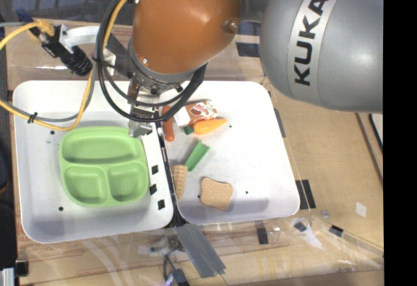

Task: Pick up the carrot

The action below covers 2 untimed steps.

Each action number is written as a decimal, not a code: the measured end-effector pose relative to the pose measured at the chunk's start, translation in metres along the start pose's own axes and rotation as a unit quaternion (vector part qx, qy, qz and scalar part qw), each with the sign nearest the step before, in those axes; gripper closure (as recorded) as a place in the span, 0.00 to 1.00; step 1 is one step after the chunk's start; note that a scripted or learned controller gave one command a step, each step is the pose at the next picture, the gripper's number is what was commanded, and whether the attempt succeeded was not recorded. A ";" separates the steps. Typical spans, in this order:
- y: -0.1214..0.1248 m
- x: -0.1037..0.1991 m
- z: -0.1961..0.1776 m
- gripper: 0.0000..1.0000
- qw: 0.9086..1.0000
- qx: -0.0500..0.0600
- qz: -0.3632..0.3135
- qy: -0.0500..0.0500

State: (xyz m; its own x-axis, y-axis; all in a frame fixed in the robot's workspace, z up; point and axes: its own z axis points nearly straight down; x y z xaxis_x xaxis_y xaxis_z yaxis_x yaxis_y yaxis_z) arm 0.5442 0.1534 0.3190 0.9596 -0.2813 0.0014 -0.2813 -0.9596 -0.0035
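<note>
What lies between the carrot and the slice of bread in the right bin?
In the camera view, a green stick lies between the carrot and the bread.

A robotics lab: a KUKA-branded arm (313, 37) trailing yellow and black cables (39, 30) hangs over two white bins (260, 180) on a taped bench (326, 226), with toy food pieces (215, 193) inside.

Tray (104, 172) in left bin (32, 213); carrot (210, 126) in right bin (267, 148).
</note>
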 end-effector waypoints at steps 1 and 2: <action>-0.042 -0.057 0.112 1.00 1.000 -0.004 -0.030 -0.006; -0.061 -0.025 0.064 1.00 1.000 -0.001 -0.031 -0.001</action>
State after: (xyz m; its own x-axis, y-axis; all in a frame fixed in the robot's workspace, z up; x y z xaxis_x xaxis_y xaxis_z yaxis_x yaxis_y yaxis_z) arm 0.5376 0.2195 0.2554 0.9754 -0.2206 -0.0005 -0.2206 -0.9754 -0.0014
